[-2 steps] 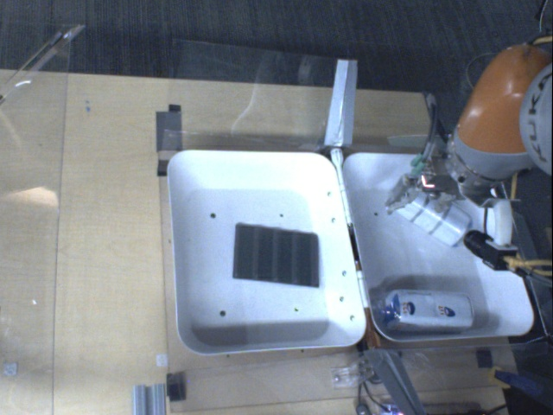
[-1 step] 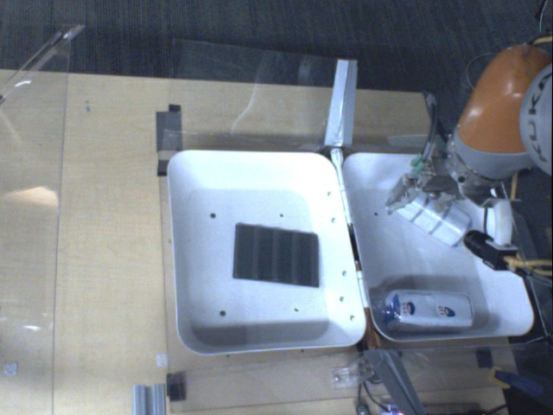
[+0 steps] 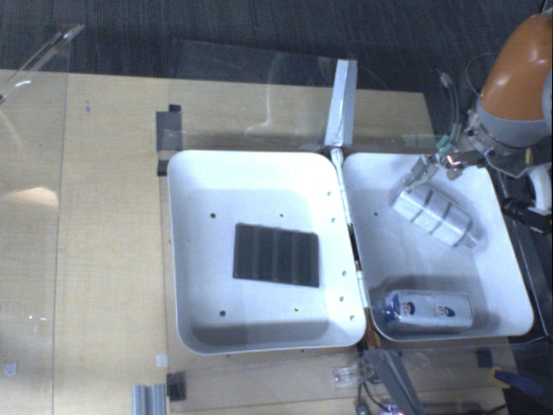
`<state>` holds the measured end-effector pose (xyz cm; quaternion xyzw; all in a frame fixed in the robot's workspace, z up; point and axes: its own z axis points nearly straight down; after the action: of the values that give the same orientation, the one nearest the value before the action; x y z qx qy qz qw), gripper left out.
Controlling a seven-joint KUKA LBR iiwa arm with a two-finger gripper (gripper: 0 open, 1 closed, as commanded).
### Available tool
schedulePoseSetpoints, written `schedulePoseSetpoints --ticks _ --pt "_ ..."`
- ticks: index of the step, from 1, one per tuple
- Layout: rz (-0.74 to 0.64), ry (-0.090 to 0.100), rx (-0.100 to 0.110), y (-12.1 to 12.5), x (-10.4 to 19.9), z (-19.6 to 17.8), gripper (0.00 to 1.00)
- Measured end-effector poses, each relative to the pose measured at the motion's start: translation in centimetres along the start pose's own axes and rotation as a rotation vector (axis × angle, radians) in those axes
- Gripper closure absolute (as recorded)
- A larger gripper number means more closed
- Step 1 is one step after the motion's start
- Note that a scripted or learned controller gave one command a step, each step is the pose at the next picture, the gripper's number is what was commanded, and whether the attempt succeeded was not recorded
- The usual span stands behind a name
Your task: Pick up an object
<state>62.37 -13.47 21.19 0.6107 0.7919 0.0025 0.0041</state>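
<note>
Gripper is seen at the right bin's far edge, finger state cannot be told | clear ribbed container is lain just beside it | blue-labelled bottle is lain along the near wall | left bin is occupied by a dark ribbed pad

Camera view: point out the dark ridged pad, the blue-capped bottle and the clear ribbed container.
Dark ridged pad (image 3: 276, 254), camera view, its middle.
Blue-capped bottle (image 3: 429, 309), camera view, mid-body label.
Clear ribbed container (image 3: 435, 215), camera view, middle of its side.
</note>
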Motion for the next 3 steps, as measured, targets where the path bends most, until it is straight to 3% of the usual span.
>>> schedulePoseSetpoints --ticks 1,2,3 --pt "-0.002 -0.002 -0.007 0.2 0.1 -1.2 1.00" --pt "-0.003 -0.002 -0.007 0.2 0.1 -1.2 0.00" --pt "-0.223 0.002 0.003 0.7 -2.4 9.9 0.00"
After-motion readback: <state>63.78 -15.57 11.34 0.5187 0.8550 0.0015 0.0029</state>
